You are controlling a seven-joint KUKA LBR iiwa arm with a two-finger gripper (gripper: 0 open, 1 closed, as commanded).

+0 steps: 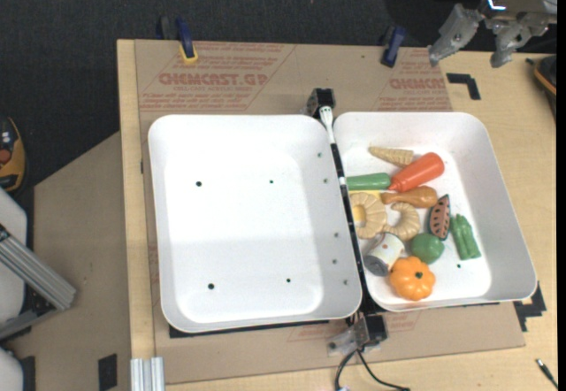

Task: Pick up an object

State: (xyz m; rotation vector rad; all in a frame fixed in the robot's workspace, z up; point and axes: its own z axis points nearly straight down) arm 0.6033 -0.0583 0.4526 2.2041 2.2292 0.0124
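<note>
Gripper: You are looking at the grey metal two-finger gripper (471, 37) hanging at the top right, above the brown cardboard sheet (265, 71) and beyond the bins.
Fingers: The two fingers are standing spread apart, and nothing is sitting between them.
Right bin: The shallow white right bin (495, 203) is holding all the toy food, well apart from the gripper.
Toys at the top: A bumpy tan corn toy (392, 154) is lying near the far side, with an orange carrot toy (417, 172) just beside it and a long green toy vegetable (369, 181) touching the carrot's thin end.
Toys in the middle: A brown chicken-leg toy (414, 198) is lying over pale tan bread-like toys (385, 215). A dark watermelon-slice toy (439, 216) and a small green pickle toy (465, 236) are lying to the right.
Toys at the front: A round orange pumpkin toy (412, 279) is sitting nearest you, touching a round green toy (427, 248) and a small white and grey can toy (383, 252).
Left bin: The shallow white left bin (248, 221) is sitting just beside the right bin on the bench (539, 141).
</note>
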